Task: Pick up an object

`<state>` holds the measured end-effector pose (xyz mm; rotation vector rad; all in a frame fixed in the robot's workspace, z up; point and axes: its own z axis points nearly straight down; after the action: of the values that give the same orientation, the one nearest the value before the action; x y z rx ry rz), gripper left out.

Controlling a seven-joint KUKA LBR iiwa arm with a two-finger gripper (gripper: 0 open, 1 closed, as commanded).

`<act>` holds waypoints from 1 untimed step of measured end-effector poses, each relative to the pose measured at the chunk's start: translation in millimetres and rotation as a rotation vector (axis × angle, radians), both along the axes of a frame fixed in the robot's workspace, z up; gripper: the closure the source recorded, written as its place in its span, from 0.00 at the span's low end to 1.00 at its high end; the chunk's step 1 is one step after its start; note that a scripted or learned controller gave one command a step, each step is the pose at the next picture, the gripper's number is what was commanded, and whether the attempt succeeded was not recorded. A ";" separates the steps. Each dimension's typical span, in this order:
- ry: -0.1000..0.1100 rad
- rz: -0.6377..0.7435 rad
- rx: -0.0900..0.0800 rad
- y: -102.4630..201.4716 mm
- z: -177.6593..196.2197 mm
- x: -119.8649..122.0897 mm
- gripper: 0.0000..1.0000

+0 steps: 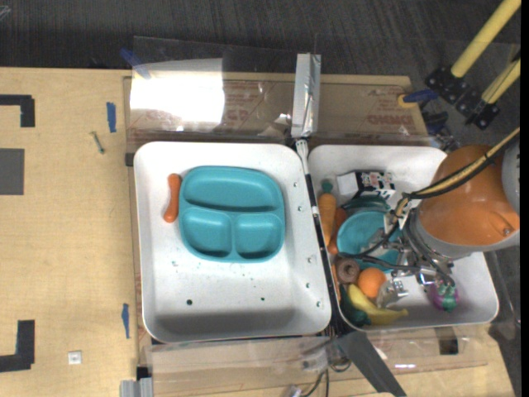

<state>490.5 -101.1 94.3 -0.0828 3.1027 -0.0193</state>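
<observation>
My gripper (400, 265) is low in the right bin (483, 304), under the arm's orange band (467, 201). It hangs over the near edge of a teal bowl (357, 231), just right of an orange fruit (372, 283). A yellow banana (376, 308) lies in front of the fruit, with a brown ring-shaped piece (349, 269) to its left. An orange carrot (329, 213) lies along the bin's left wall. A black-and-white toy (370, 180) sits at the back. Purple grapes (445, 294) lie to the gripper's right. The gripper body and cables hide what is under it.
The left bin (215, 304) holds a teal divided plate (231, 213) and an orange sausage-shaped piece (172, 198) beside the plate's left edge. A metal divider (304, 98) stands behind the two bins. Yellow poles (488, 31) stand at the back right.
</observation>
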 end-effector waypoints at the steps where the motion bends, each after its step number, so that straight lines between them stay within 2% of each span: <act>1: 0.011 -0.056 0.005 -1.6 -2.5 5.7 0.00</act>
<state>496.1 -102.7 91.9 0.0041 3.1150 -0.0128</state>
